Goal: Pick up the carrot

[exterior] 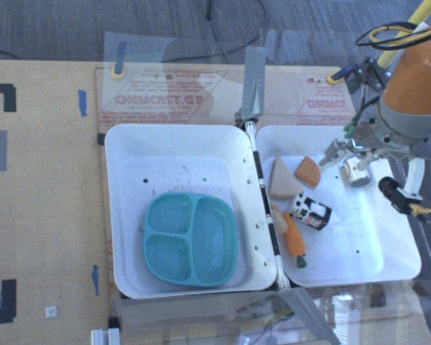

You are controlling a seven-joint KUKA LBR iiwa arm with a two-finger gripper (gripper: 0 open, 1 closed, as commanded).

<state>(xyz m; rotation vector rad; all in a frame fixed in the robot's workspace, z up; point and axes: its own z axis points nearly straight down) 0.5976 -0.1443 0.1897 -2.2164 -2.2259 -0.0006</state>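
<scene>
A wooden bench (43, 214) holds 2 shallow white bins side by side, seen from above at a slant. The left bin (129, 157) contains a teal plate with 3 compartments (190, 239). The grey arm with its orange band (409, 85) enters from the right, above the right bin (388, 250). Its gripper (353, 165) hangs over that bin's upper right part; whether it is open or closed cannot be told.

Near the right bin's left wall lie 4 small items: a beige wedge (281, 179), an orange waffle-like piece (308, 171), a black-and-white toy cow (310, 212), and the carrot (295, 242). The carrot touches the cow's lower left side. Its long axis runs nearly up-and-down in the view, green tip toward the near edge. It lies down and to the left of the gripper, well apart, with the cow between them.
</scene>
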